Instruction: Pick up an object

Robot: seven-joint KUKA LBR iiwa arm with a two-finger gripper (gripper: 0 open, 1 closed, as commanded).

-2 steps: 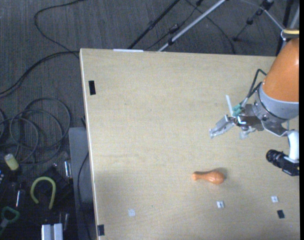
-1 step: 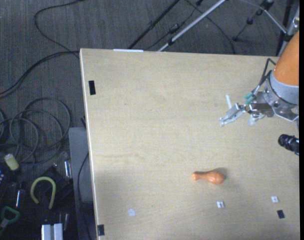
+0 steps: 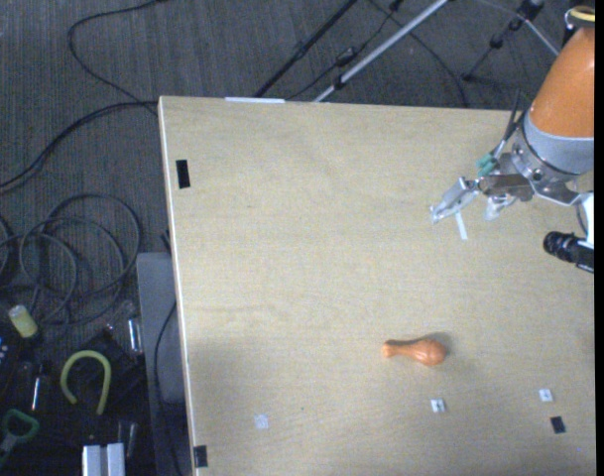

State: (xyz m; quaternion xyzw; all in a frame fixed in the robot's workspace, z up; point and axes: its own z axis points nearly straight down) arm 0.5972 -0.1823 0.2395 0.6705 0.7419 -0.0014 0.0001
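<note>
**Over the bare wooden board, gripper apart from the orange pin**

Near the right edge of the pale wooden board [image 3: 311, 266], the grey arm [image 3: 564, 97] with its orange band leans in, and its gripper [image 3: 458, 209] hangs above the upper right part of the surface. Its two thin fingers [image 3: 444, 206] look spread, with nothing between them. An orange pin-shaped toy [image 3: 417, 350] lies flat on the board, well below the gripper, narrow end pointing left. Cables [image 3: 59, 256] sprawl on the floor to the left.

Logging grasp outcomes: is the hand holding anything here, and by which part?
Nothing is held. The hand hangs apart from the orange object lying on the bench.
</note>
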